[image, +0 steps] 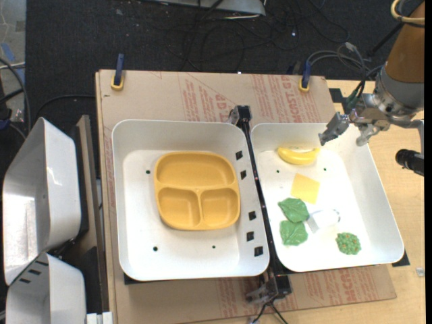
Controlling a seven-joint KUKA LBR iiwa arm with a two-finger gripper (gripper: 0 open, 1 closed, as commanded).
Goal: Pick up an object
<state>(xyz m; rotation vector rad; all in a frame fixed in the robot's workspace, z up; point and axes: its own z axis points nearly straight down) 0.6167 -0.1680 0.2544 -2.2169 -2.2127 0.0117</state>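
Observation:
In the right bin (378, 201) lie a yellow banana piece (298, 154), a pale yellow cheese square (305, 187), two green leafy pieces (293, 210) (293, 233), a small clear item (324, 218) and a green broccoli-like piece (348, 243). My gripper (347, 131) hangs over the far right edge of that bin, its two fingers spread apart with nothing between them. It is up and to the right of the banana piece, apart from it.
The left bin (128, 181) holds a yellow divided tray (198, 189). A black divider (251, 174) runs between the bins. White containers (37, 194) stand off the bench at far left. Cables lie on the dark floor behind.

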